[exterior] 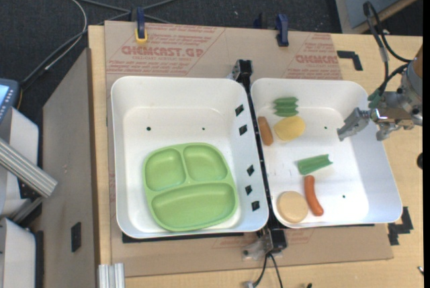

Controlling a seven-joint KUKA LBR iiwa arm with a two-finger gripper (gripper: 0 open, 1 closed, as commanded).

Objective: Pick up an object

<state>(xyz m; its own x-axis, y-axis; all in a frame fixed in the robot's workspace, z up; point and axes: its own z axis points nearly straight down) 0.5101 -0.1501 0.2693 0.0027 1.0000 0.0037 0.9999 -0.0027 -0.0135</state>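
Objects for picking sit in the right bin (pixel 376 166), all on its left half. Your options: a dark green ridged piece (pixel 285 105) near the back, a yellow lump (pixel 289 128) just in front of it, an orange-brown sausage (pixel 265 131) lying beside the divider, a flat green strip (pixel 314 163) mid-bin, a red sausage (pixel 313 195) toward the front, and a tan round bun (pixel 293 207) near the front left corner, close beside the red sausage.

Gripper (pixel 366 123) hangs over the right bin's right edge, toward the back; nothing is visible in its grasp. You can't tell from this angle whether it is parted or closed. The arm (pixel 411 88) enters from the right, wrist low at the bin's rim.

Left bin (pixel 134 112) holds one light green divided tray (pixel 191 186), front and centre, with three compartments. Its back half is bare floor.

The right bin's right half is bare floor too, so you have room between gripper and items. Both bins rest on a cardboard sheet (pixel 195 45) held by two clamps at the back.
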